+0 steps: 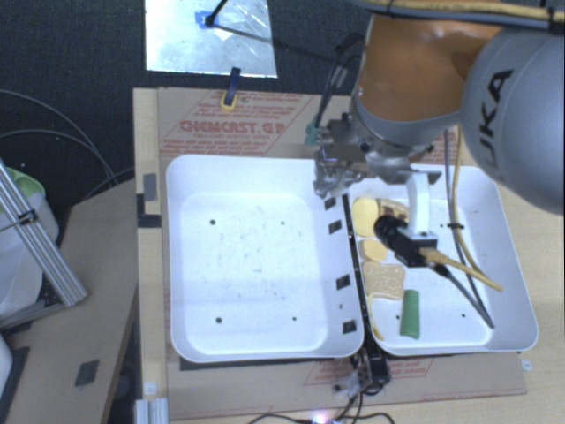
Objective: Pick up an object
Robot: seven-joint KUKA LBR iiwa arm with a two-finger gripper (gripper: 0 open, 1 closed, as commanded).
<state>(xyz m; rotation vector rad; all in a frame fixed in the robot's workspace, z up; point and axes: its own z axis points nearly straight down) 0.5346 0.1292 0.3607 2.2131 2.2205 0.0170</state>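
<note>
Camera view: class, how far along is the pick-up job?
Done: nothing lifted; the green block, beige piece and yellow pieces lie in the right bin. In hand: the gripper hangs over the bins' shared edge, beside the yellow pieces. Left: grasp one and lift it.

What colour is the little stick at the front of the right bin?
The stick is green, seen in the camera view.
</note>
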